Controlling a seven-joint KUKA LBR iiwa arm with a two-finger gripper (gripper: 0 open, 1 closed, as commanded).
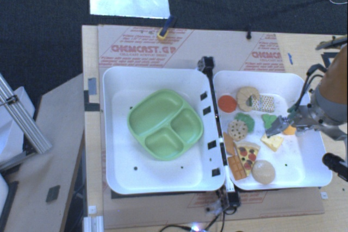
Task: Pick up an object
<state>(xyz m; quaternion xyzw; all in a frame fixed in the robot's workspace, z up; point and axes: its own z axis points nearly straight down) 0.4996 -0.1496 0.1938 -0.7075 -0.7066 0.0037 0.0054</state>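
The robot's arm point(331, 87) runs off the right edge and covers part of the right bin's point(304, 168) side wall, while its gripper point(277, 126) overlaps a green piece point(268, 118) and masks most of a small orange item point(291, 130), whose shape cannot be made out. Whether the gripper touches the yellow wedge point(273, 142) below it cannot be told. A pale patterned piece point(266, 101) is too small to identify, red lettering point(142, 48) disappears under the bins, and a metal frame point(22, 122) is cut by the left edge.

plate point(165, 125): pale green | bins point(117, 168): white | round slice point(227, 103): red | wedge point(273, 142): yellow | cookie point(237, 129): tan, dark specks
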